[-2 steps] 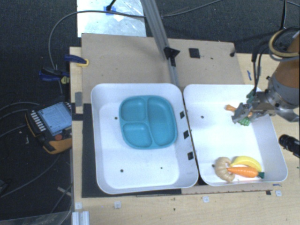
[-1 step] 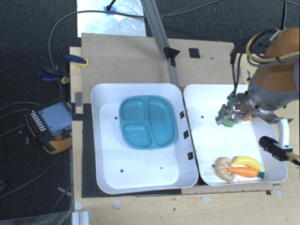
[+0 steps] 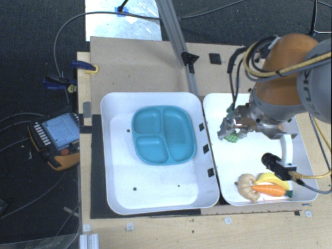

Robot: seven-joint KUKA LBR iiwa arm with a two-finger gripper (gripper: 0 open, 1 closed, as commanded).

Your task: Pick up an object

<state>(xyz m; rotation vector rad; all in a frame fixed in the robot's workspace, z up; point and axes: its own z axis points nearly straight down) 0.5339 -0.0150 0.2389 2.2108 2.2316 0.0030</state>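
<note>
My gripper (image 3: 230, 133) hangs over the upper left part of the right bin (image 3: 298, 154), pointing down and to the left. A small green object (image 3: 232, 137) shows between its fingertips, and the gripper is shut on it. At the bin's front edge lie an orange carrot (image 3: 268, 190), a yellow banana (image 3: 273, 179) and a tan, curled piece (image 3: 247, 186), close together and well apart from the gripper.
The left bin (image 3: 119, 154) holds a blue divided plate (image 3: 163, 134) in its upper half. A metal pole (image 3: 174, 30) slants across the board behind the bins. Clamps and a handheld device (image 3: 57, 134) lie off the bench on the left.
</note>
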